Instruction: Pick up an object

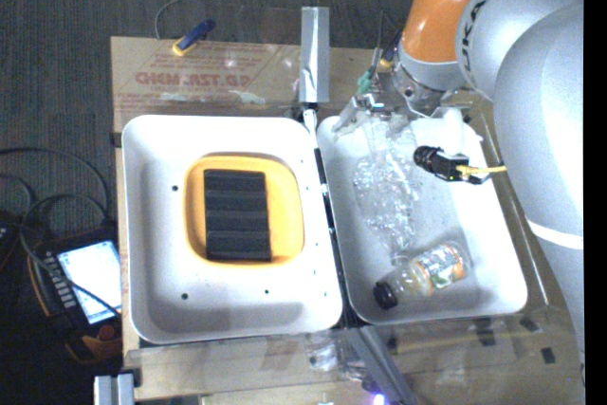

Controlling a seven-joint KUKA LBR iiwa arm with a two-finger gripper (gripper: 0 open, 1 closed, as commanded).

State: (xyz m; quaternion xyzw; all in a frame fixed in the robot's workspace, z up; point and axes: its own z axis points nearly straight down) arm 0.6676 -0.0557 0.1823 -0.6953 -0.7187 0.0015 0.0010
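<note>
My gripper (373, 101) hangs over the far left corner of the right bin (493, 294), below the orange wrist band. A crumpled clear plastic piece (387, 190) stretches from just under the gripper down toward the bin's middle; its top end reaches the gripper, and I cannot tell whether it is held. A clear bottle (427, 270) with a black cap and an orange label lies on its side near the bin's front. In the left bin (152, 280) rests a yellow block with a black ribbed top (237, 213).
A metal post (314, 52) stands behind the gap between the bins. A blue and yellow tool (193, 36) lies on the board behind the left bin. The grey arm covers the right side of the bench.
</note>
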